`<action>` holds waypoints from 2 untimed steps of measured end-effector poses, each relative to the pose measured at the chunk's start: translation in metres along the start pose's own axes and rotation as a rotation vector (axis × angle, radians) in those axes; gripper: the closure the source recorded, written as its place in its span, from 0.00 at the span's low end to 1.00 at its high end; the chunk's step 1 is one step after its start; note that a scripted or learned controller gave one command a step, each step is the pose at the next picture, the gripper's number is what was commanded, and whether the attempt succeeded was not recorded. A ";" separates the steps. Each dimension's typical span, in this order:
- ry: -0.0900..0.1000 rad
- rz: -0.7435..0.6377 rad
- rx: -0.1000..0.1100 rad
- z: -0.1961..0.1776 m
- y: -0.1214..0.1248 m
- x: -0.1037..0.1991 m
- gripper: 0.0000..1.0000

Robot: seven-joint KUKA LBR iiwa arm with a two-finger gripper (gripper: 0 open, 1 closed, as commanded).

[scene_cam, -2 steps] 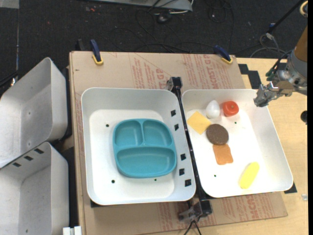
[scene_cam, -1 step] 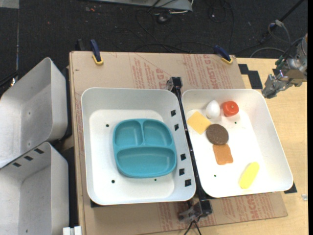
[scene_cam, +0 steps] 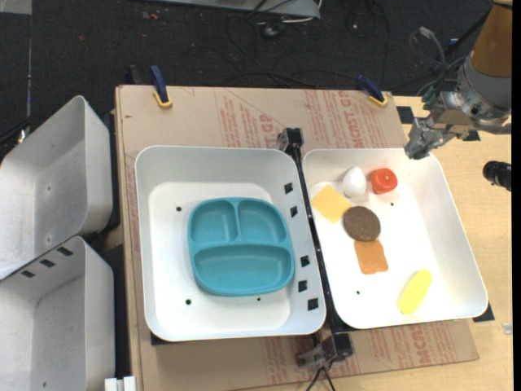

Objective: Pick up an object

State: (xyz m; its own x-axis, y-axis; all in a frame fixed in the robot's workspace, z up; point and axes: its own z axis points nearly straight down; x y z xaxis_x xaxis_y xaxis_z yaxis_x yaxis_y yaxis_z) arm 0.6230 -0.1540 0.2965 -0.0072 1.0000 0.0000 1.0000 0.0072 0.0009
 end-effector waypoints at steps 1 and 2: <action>0.001 0.000 0.001 0.002 0.002 0.051 1.00; 0.001 0.000 0.002 0.014 -0.004 0.100 1.00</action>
State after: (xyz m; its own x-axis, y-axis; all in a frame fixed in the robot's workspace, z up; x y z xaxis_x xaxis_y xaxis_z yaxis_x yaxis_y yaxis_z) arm 0.6178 -0.0541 0.2829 -0.0072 1.0000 0.0013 1.0000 0.0072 -0.0014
